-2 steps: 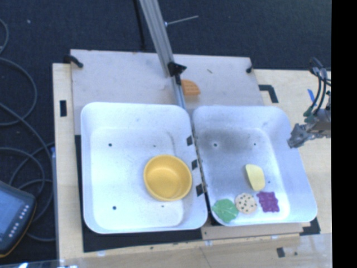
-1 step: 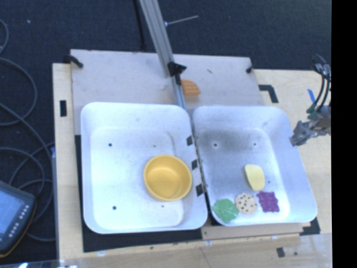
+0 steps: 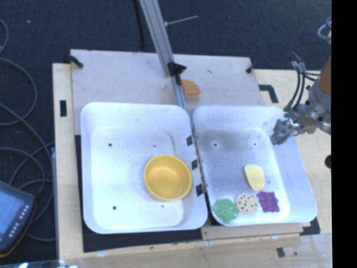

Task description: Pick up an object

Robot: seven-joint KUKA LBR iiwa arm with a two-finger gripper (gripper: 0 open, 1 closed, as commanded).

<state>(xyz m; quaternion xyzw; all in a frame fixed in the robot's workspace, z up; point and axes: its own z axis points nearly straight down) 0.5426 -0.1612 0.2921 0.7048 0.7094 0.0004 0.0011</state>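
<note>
Bins (image 3: pixel 89 149) — two; yellow bowl (image 3: pixel 167 177) — one; small pieces (image 3: pixel 254 177) — four.

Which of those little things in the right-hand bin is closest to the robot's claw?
The pale yellow piece. It lies higher in the bin, nearest the gripper, while the green, cookie-like and purple pieces sit in a row below it.

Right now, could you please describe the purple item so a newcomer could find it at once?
Start at the right-hand shallow white bin. Along its near edge lies a row of three small pieces. The flat purple jagged-edged piece is the rightmost, beside the round tan speckled cookie, and the only purple one.
</note>
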